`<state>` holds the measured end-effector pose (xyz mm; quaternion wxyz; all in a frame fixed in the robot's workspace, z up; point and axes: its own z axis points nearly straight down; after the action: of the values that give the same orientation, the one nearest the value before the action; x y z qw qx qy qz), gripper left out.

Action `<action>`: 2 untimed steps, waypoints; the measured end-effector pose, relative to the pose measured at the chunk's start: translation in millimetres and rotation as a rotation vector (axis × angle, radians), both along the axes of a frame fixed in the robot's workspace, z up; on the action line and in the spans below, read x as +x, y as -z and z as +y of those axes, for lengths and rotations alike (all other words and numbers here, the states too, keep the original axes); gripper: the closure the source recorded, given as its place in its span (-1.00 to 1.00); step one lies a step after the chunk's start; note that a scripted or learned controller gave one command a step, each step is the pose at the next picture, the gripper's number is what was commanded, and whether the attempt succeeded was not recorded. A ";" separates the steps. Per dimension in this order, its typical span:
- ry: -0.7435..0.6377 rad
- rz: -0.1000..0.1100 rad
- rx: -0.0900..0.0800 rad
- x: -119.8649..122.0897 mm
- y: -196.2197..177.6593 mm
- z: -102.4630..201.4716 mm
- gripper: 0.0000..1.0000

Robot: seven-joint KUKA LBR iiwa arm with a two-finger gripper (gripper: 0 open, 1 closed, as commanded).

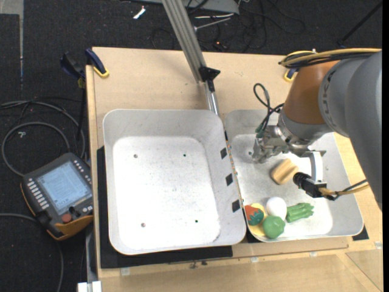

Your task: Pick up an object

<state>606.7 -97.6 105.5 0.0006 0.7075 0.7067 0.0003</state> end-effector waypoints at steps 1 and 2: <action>0.000 -0.003 -0.001 -3.7 -44.3 -3.4 1.00; -0.004 -0.004 0.000 -0.1 -89.7 3.5 1.00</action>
<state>606.5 -94.2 195.2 0.0022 0.7061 0.7082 0.0017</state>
